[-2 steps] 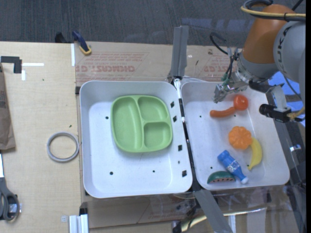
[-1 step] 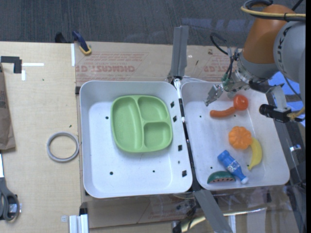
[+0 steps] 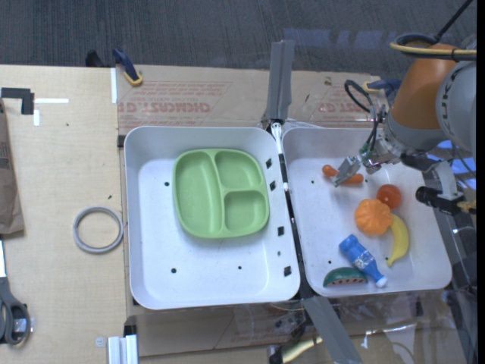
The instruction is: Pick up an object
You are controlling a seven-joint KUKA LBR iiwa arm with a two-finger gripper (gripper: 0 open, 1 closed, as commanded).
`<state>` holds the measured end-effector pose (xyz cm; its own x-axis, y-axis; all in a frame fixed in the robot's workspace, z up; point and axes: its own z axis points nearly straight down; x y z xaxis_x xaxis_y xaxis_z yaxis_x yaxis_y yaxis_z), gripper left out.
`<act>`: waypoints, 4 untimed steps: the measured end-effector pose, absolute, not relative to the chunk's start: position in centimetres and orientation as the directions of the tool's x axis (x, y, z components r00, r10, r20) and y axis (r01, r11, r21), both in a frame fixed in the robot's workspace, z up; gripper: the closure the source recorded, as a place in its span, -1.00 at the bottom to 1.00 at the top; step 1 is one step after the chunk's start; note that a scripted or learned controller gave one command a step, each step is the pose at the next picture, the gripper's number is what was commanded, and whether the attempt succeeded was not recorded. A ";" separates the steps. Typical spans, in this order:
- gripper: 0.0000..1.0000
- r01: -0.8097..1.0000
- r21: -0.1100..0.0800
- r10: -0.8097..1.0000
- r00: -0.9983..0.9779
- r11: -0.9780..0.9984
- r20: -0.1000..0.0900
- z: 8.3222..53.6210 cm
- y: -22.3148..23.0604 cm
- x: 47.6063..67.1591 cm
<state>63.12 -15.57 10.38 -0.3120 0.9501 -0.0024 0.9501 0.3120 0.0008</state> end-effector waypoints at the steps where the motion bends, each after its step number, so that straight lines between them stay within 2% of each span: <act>1: 1.00 0.950 0.003 0.950 -0.312 0.312 -0.004 11.4 -15.7 63.2; 2: 1.00 0.995 0.001 0.995 -0.103 0.103 -0.002 15.3 -11.6 65.2; 3: -1.00 0.995 0.000 0.995 -0.103 0.103 -0.002 15.3 -11.6 65.2; 4: -1.00 0.996 -0.002 0.996 0.089 -0.089 -0.001 9.2 -13.7 64.6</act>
<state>64.58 -13.75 9.18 0.0893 0.9960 -0.0012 0.9960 -0.0893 -0.0016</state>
